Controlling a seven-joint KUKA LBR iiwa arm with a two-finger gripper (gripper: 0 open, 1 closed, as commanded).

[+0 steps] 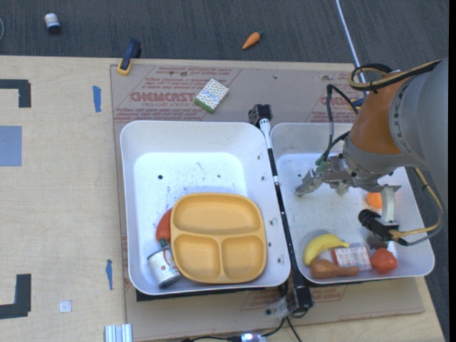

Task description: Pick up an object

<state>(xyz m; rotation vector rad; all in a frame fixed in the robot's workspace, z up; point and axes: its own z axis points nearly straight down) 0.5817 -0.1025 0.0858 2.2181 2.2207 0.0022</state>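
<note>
Not far along at all, going by this shot. Claw (308, 185) parked over bare floor in the upper part of the right bin (425, 269), nothing visibly in it, and honestly can't tell how wide it's set from this angle. So: reach into the bin done, actual pick not done yet. All still to do: choosing something, dropping onto it, closing, lifting. Closest decent candidate looks like the banana (324, 246), lying flat below the claw and slightly to its right, well apart from it, near the bin's front wall. Long axis roughly left-right in the view with a tilt, left end lower, right end higher, curve bulging up toward the claw. Can't make out which end is the stem. Right next to the banana, same side of the claw: a small labelled packet (354, 255), an orange-brown sausage-shaped thing (333, 269) tucked under it at the front, and a red tomato (385, 261) further right. Pretty crowded down there, so probably easy to nudge a neighbour. Off to the claw's right, near the arm, an orange piece (373, 199) partly hidden. Over to the claw's left in the other bin (132, 191): a yellow divided plate (217, 237) and a little can (162, 268). Would guess a grab across the banana's short width works best.
</note>
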